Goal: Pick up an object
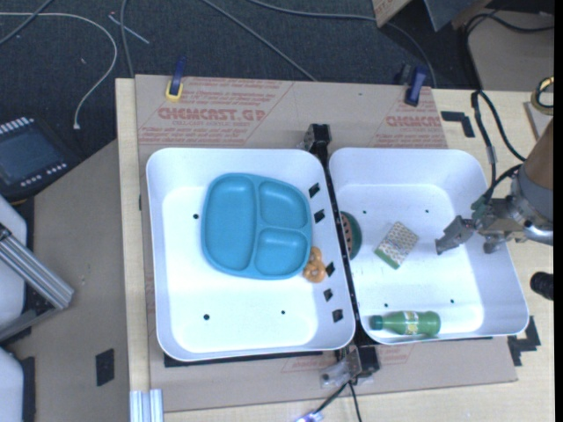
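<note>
Arm over the right bin (pixel 493 262), nothing in its grasp.
Gripper (pixel 471 237) with fingers spread apart, at the bin's 3 o'clock; sponge (pixel 397 243) centre; bottle (pixel 405 323) at 6 o'clock.

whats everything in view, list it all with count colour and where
bins: 2, white, side by side on the bench
divided plate: 1, blue, in the left bin
small toy: 1, orange, left bin, at the plate's right edge
round object: 1, dark green, right bin, against its left wall
sponge: 1, speckled grey with a green edge, middle of the right bin
bottle: 1, green, lying on its side at the right bin's near wall
clamps: 2, blue, at the board's far edge
gripper: 1, grey, over the right bin, right of the sponge
</note>
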You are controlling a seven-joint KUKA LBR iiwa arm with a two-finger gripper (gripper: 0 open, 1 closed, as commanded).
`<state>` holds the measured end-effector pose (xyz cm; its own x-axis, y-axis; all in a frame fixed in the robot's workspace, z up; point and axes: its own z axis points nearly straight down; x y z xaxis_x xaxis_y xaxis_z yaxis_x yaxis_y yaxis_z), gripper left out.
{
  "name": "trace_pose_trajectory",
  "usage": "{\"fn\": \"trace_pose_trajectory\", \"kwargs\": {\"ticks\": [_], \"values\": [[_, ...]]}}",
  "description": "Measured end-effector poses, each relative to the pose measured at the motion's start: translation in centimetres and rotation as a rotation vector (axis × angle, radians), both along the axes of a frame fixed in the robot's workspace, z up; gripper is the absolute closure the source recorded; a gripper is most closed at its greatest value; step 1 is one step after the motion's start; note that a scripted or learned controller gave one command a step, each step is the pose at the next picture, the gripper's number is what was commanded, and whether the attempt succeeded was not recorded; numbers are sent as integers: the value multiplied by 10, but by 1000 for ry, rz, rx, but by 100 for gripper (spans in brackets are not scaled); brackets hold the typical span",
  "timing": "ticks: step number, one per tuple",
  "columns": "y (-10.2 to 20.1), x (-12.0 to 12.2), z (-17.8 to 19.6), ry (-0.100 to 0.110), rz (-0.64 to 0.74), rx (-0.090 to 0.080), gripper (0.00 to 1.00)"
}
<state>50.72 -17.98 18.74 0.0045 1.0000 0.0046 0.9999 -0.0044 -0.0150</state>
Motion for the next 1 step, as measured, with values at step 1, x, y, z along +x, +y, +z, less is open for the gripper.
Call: {"fn": "trace_pose_trajectory", "kwargs": {"ticks": [1], "values": [[0,3,7,-14,4,-3,0]]}}
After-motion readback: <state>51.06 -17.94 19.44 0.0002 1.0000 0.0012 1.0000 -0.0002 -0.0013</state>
